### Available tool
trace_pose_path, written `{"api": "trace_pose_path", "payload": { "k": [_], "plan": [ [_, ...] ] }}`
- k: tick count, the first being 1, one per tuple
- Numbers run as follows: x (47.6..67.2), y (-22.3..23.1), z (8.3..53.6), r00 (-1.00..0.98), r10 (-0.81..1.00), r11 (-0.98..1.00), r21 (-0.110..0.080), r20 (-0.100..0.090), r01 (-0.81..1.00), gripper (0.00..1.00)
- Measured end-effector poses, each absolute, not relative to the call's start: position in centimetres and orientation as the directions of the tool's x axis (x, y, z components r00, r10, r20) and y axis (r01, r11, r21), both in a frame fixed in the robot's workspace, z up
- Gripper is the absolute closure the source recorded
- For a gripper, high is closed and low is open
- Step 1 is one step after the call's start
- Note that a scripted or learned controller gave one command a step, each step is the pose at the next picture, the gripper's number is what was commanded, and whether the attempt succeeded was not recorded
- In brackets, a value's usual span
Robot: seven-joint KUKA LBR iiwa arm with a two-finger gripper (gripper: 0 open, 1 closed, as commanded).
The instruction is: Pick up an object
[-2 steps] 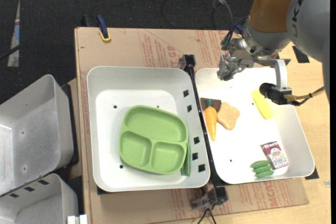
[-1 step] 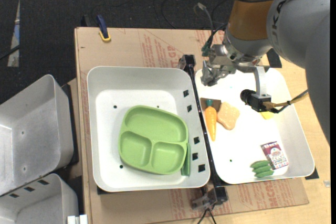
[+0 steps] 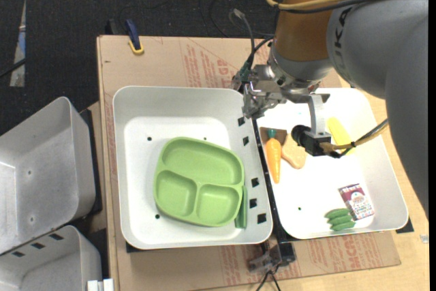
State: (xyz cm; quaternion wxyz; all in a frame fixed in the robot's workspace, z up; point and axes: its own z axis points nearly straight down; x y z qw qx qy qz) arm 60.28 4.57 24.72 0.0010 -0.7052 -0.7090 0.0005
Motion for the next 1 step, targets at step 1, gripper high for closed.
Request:
{"api": "trace_pose_path", "payload": {
  "k": [1],
  "plan": [
    [58.73,8.44,23.47,-0.005,1.0,0.005,-0.003,0.0,1.0,1.0]
  ]
}}
